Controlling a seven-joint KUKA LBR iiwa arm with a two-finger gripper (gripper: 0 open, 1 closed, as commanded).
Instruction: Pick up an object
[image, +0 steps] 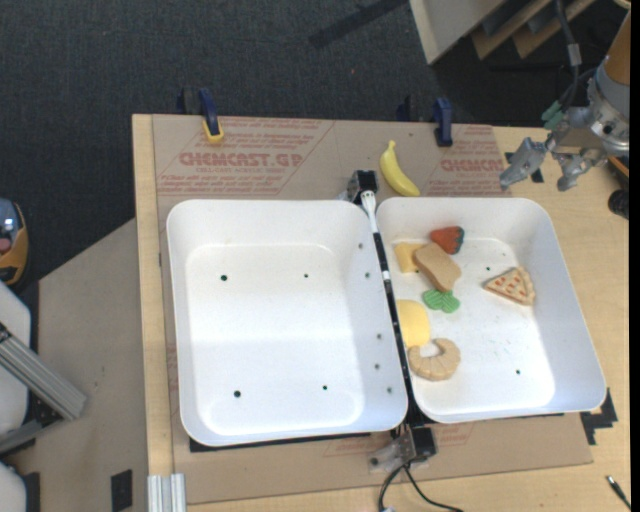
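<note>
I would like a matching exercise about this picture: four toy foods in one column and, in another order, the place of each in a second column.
Things:
1. banana
2. strawberry
3. pizza slice
4. croissant

Places:
A. in the right bin, nearest its front edge
B. on the bench, behind the bins
C. in the right bin, toward its right side
D. in the right bin, near its back edge

Pairs: 1-B, 2-D, 3-C, 4-A
</note>
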